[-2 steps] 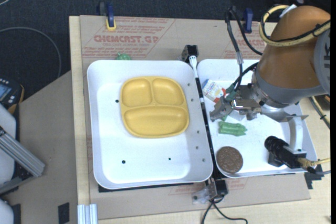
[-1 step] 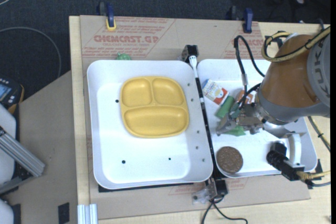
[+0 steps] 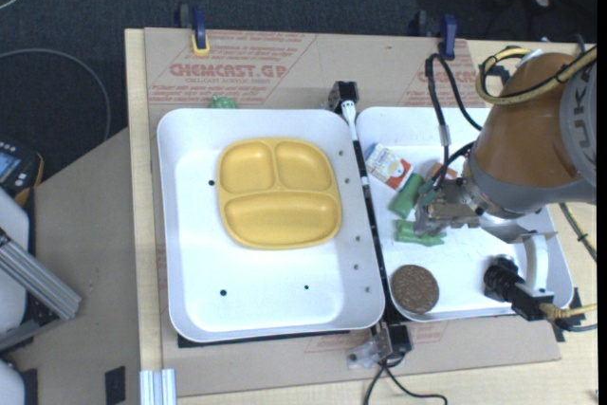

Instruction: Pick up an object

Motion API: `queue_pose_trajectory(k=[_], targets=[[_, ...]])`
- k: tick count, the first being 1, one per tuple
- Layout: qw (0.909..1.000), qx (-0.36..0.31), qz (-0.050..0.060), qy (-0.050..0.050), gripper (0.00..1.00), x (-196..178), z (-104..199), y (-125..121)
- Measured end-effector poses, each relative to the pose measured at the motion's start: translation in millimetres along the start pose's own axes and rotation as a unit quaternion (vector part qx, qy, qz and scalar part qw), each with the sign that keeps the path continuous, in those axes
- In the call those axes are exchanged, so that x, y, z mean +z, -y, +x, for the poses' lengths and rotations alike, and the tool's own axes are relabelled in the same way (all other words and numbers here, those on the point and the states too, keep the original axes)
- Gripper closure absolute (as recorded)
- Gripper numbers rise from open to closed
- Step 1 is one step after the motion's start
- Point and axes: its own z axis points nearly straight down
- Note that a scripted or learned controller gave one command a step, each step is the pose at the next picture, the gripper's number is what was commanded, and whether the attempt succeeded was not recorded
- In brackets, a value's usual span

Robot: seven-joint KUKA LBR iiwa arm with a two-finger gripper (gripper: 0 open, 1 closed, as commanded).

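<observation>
The green pieces (image 3: 410,204) lie in my right bin (image 3: 474,123), one slanting up toward a small white and red packet (image 3: 387,165), another flat below it near the bin's middle. My gripper (image 3: 432,213) is down right at those green pieces, though I cannot tell how my fingers stand or whether anything sits between them. My arm (image 3: 531,142) reaches in from the right, the orange band bulging above the wrist. A brown disc (image 3: 415,288) rests by the bin's near edge. The left bin (image 3: 190,204) holds a yellow divided plate (image 3: 280,193).
</observation>
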Motion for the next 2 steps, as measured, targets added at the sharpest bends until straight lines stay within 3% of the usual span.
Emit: queue_pose_trajectory(k=[1, 2], targets=[[1.0000, -0.001, -0.002, 0.000, 1.00, 10.6, -3.1, -81.2], [1.0000, 0.000, 0.001, 0.000, 0.00, 10.4, -3.3, -78.2]])
